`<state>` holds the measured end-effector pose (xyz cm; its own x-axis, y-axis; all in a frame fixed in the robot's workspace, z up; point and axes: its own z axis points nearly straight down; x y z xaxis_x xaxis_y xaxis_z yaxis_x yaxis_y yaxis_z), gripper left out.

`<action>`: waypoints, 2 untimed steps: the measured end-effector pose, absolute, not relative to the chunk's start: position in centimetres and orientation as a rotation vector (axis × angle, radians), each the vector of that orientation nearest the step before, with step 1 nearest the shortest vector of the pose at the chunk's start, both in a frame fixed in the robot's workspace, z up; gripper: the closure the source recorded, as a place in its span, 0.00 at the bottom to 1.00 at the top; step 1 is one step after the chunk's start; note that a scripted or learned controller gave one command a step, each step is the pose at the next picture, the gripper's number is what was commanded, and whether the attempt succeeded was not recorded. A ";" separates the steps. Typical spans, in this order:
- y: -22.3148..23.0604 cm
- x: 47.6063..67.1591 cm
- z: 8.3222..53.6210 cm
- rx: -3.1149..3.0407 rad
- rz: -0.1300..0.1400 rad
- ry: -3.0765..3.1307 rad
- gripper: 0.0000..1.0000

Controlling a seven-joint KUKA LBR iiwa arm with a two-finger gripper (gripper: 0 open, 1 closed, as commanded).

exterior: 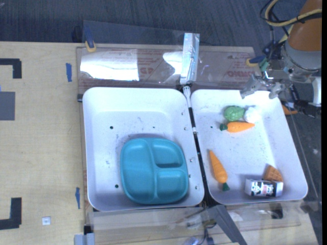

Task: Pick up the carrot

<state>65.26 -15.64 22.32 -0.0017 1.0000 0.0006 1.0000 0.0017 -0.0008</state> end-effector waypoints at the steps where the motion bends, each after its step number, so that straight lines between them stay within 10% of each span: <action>1: -14.7 63.9 10.8 -2.281 -0.008 -2.172 0.00; 2: -9.5 62.1 8.7 -2.201 -0.004 -2.244 0.00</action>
